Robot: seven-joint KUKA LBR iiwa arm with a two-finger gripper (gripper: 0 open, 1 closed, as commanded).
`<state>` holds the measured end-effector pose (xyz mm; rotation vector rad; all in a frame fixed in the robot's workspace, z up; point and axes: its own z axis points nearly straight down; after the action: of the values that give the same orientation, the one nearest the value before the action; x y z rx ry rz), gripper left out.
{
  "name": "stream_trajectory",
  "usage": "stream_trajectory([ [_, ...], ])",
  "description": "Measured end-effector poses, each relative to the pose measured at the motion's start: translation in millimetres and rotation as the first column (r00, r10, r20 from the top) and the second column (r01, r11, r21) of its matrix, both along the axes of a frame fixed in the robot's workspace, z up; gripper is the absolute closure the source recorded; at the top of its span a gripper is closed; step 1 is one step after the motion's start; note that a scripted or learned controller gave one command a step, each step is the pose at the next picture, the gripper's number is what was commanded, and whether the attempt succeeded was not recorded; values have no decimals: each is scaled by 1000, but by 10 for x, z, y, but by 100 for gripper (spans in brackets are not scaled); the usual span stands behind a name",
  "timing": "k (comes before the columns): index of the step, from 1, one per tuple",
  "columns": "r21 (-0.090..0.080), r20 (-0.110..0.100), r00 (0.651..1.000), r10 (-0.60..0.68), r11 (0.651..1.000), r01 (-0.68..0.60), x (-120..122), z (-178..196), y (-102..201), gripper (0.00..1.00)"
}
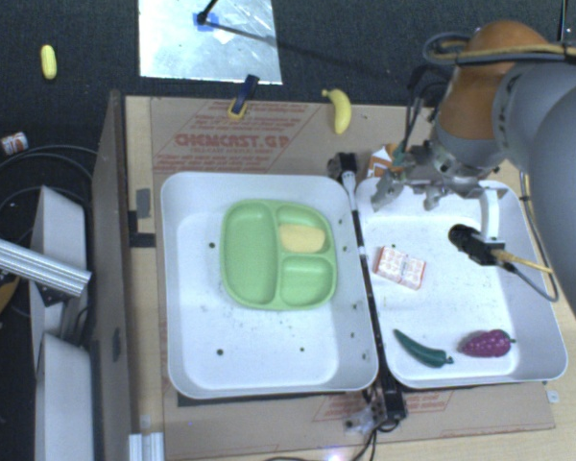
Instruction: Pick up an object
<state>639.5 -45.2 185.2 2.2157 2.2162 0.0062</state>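
Bench: brown cardboard [221, 140] w/ red print under both bins; dark carpet floor around it.
L bin [197, 353]: white, shallow; holds green plate [269, 267], 3 compartments, near the bin's middle.
Plate contents: pale yellow lump [302, 238] in the far-right compartment; other two bare.
R bin [538, 349]: white, touching L bin along the shared rim.
Box [399, 268]: small, white w/ red marks, flat on R bin floor, left-centre.
Pepper [422, 349]: dark green, lying near the near-left corner of R bin.
Grapes [485, 344]: purple bunch, just right of pepper, apart from it.
Gripper [403, 196]: over R bin's far-left corner, arm coming in from right; fingers look spread, nothing seen between them. Well apart from box, pepper, grapes.
Far rim: small orange/white item [379, 165] just left of gripper; can't tell what it is.
Banana [339, 110]: on cardboard, far of the bins.
Clamp [242, 96]: yellow/blue, at cardboard's far edge.
Room, far: silver sheet [208, 25] on floor; small yellow piece [48, 61] far left.
Room, left: black cables [19, 195], metal bar [34, 263], small can [14, 143].
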Motion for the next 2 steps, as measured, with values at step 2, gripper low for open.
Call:
stream_trajectory([
  [2, 1, -7, 1000, 2, 1000, -2, 294, -1024, -565, 0],
])
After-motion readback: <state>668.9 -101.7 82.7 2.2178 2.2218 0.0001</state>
